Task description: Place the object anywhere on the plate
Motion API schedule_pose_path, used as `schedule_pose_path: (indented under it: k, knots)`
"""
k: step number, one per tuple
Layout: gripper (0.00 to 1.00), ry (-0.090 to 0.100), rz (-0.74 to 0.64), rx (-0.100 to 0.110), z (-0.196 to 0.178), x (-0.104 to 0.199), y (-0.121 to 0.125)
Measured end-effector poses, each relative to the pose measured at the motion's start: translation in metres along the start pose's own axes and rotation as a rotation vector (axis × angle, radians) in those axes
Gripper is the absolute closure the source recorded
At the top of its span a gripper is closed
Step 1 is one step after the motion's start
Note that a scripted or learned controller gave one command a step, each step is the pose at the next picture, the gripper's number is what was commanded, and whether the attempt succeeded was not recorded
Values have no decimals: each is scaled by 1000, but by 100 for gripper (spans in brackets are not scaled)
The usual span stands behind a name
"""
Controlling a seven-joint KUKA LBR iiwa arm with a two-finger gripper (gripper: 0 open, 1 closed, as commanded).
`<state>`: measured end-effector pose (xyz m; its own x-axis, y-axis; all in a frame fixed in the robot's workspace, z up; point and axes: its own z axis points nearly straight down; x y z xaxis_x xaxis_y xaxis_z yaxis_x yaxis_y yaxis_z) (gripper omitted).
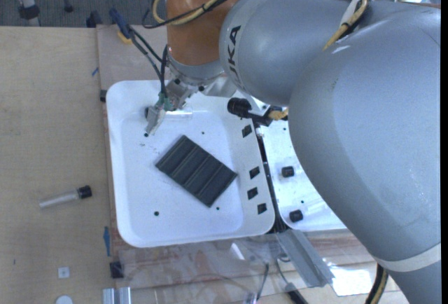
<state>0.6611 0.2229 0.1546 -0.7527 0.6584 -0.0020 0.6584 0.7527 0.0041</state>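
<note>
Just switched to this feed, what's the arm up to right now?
The KUKA arm reaches in from the right over the left white bin, with its gripper low near the bin's back left corner. A dark ribbed rectangular plate lies flat in the middle of that bin, apart from the gripper. I can't make out any object between the fingers, so whether it carries anything is unclear. Nothing rests on the plate yet.

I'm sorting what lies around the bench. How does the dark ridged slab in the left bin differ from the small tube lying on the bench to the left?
The ridged slab is flat, dark and rectangular; the tube is a thin, pale cylinder with a black cap. The slab is much larger. The slab lies inside the left bin; the tube lies outside it on the wooden bench. Both lie at a slant, untouched by the gripper.
</note>
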Motion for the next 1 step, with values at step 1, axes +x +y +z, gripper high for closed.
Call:
schedule_pose_path:
  k: [1]
  knots:
    - [100,-2,-1,-5,-11,0,2]
